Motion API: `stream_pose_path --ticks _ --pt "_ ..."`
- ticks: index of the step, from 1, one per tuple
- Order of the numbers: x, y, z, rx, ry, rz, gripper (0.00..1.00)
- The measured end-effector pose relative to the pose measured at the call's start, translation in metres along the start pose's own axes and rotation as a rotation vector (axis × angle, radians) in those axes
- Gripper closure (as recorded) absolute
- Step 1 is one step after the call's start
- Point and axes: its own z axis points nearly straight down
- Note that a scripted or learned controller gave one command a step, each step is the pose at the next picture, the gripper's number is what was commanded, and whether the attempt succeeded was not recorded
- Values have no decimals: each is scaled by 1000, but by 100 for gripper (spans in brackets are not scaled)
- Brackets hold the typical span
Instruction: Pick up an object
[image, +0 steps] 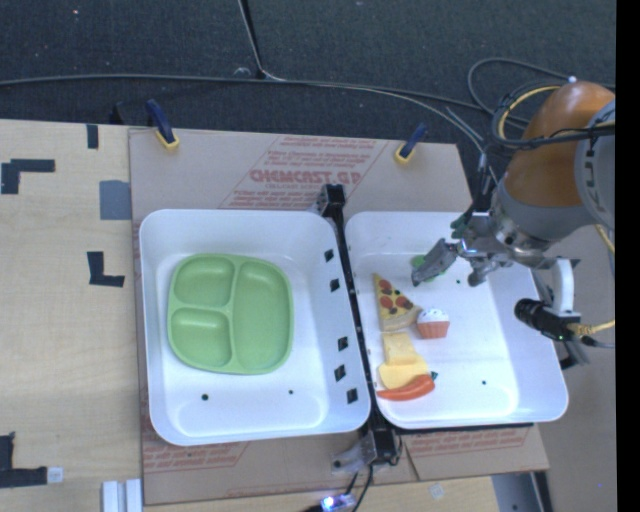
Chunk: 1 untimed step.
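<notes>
Several toy foods lie in the right bin (520, 385): a pizza slice (391, 299), a small cupcake (433, 323), a yellow cheese wedge (399, 350) and a red chili pepper (406, 391) beside a yellow piece (398, 375). My gripper (455, 270) hangs over the upper middle of this bin, up and to the right of the pizza slice and the cupcake. It is open, one finger (431, 265) pointing down-left, and nothing sits between the fingers.
A green divided plate (230, 312) lies in the left bin (152, 330). A black divider (345, 300) runs between the bins. Two clamps (160, 125) (408, 146) hold the cardboard at the back. Cables trail near the arm (555, 150).
</notes>
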Motion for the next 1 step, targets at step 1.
stream_pose_path --ticks 1 --pt "0 3 -7 -13 -2 -3 0"
